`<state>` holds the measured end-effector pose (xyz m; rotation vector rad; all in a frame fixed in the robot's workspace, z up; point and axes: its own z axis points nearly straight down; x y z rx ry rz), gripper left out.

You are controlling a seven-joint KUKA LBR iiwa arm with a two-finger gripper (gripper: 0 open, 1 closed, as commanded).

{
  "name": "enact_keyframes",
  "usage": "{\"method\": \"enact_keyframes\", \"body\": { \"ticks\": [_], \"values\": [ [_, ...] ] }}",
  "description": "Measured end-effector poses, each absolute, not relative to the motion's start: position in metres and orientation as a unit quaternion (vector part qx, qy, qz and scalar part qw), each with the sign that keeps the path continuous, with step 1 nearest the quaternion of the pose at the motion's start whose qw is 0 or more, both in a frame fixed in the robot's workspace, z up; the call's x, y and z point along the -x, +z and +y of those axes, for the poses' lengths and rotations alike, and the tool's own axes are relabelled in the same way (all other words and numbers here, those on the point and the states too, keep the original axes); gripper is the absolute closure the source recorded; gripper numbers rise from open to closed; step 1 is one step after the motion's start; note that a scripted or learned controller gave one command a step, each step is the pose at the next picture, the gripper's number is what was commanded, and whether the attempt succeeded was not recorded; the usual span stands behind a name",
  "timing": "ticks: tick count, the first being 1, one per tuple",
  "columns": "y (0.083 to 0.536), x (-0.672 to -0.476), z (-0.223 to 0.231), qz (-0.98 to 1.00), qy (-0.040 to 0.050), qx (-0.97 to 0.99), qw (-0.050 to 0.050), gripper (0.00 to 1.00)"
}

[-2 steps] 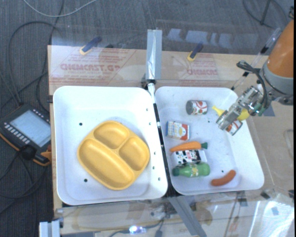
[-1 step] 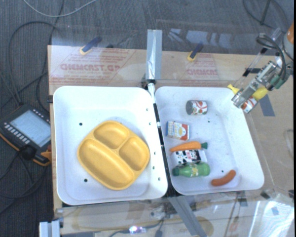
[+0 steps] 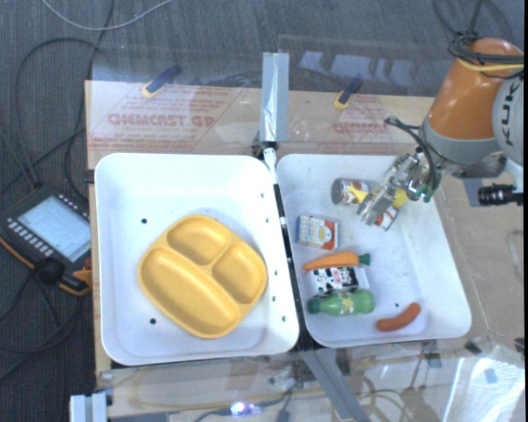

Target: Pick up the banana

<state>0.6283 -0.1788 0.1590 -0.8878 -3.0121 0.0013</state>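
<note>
Banana [image 3: 403, 197] sits upper right of right bin [image 3: 440, 262], mostly hidden under pincer [image 3: 389, 193], beside can [image 3: 350, 191]. Pincer low over it for a grasp; grip state can't tell.

The banana [image 3: 399, 197] lies in the right bin's far part, mostly hidden under my own fingers. I see just a short yellow stretch of it, beside the can and the small red-and-white pack. Whether it touches them, I cannot tell; its full pose is hidden.
</note>
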Motion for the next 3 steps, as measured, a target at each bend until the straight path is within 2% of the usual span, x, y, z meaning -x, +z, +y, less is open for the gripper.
{"method": "enact_keyframes", "body": {
  "ticks": [1, 2, 3],
  "values": [
    [0.258, -0.658, -0.172, -0.980, 0.0008, 0.198, -0.001, 1.00],
    [0.196, -0.627, -0.104, -0.992, 0.0000, 0.123, 0.001, 1.00],
    [0.241, -0.651, -0.050, -0.999, 0.0000, 0.042, -0.001, 1.00]
  ]
}}
